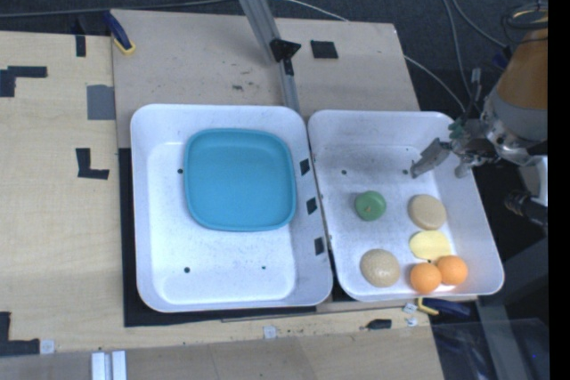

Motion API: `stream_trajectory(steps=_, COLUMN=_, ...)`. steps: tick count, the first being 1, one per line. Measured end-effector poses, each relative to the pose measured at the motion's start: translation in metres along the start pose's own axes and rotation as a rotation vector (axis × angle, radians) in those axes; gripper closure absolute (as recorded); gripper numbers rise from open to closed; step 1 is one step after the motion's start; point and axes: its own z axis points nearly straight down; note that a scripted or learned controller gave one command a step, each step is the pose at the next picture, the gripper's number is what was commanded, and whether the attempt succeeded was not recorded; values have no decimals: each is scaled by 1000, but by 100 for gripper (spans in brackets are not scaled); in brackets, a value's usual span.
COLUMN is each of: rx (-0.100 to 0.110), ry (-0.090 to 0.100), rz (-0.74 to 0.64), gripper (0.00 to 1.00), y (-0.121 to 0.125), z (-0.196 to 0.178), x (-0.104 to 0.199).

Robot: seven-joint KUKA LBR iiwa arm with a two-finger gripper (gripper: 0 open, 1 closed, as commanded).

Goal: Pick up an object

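Gripper point(443, 158) sits over right bin point(374, 133) near its right rim, fingers spread, holding nothing. Green round obj point(370, 206), two tan ones point(427, 211), yellow one point(430, 244), two orange balls point(438, 273) lie below it. Blue plate point(239, 179) in left bin point(160, 218).

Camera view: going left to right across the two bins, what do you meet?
Left bin → blue plate → right bin → green ball → beige ball → gripper.
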Motion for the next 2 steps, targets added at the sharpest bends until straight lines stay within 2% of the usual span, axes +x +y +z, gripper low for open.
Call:
stream_trajectory(steps=1, rx=0, ry=0, rz=0, gripper=0, y=-4, z=62, x=5)
stream_trajectory(steps=2, rx=-11, ry=-5, rz=1, gripper=0, y=-2, z=104, x=3)
